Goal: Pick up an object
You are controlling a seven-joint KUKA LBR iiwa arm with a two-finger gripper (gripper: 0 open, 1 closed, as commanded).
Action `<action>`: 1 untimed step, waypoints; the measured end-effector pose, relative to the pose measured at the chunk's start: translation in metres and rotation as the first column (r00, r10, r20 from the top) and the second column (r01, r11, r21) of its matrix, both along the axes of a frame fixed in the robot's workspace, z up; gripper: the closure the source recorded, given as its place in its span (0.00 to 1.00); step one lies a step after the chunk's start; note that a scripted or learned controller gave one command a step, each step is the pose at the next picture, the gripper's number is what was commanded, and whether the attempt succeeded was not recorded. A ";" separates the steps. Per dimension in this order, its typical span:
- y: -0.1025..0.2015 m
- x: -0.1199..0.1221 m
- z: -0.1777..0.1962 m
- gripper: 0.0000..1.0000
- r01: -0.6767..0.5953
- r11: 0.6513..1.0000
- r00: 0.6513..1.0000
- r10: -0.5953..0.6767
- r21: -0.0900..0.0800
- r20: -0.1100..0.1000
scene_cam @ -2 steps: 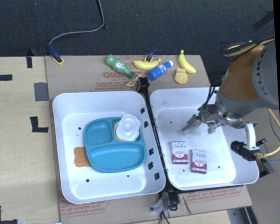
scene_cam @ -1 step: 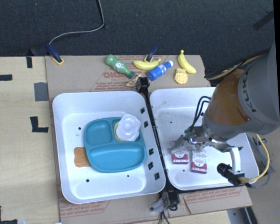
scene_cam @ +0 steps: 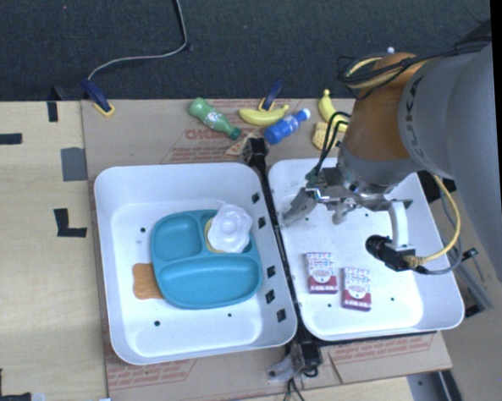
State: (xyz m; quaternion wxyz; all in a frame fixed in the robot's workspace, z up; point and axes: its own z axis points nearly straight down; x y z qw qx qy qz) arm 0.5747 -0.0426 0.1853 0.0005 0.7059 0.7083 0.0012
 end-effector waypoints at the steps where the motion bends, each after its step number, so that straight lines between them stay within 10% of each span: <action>1: -0.022 -0.041 0.000 0.00 0.004 1.000 1.000 -0.004 -0.001 -0.003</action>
